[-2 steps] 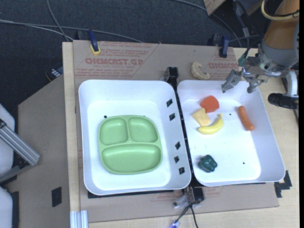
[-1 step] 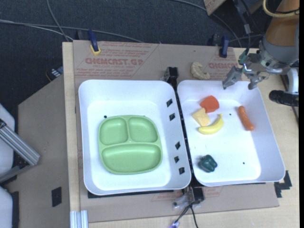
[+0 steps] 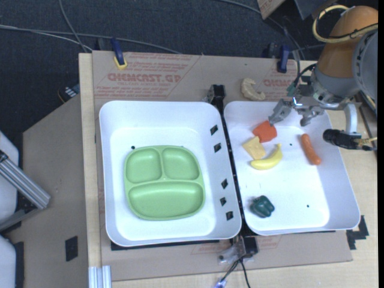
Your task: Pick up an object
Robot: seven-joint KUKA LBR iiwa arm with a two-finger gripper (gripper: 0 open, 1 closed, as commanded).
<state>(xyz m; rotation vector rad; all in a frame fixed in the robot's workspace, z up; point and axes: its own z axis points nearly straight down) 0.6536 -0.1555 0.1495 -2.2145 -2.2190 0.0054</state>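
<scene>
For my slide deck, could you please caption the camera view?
Open gripper hovering over the right bin of toy food, near the orange piece; green divided plate in the left bin.

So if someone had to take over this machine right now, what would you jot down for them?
Gripper: jaws open, holding nothing, poised over the far edge of the right bin.
Right bin holds an orange block, yellow wedge, banana, carrot and dark green pepper.
Left bin holds a green divided plate.
Done: nothing picked up yet.
Left: lower, likely onto the orange block nearest, close, lift.
</scene>
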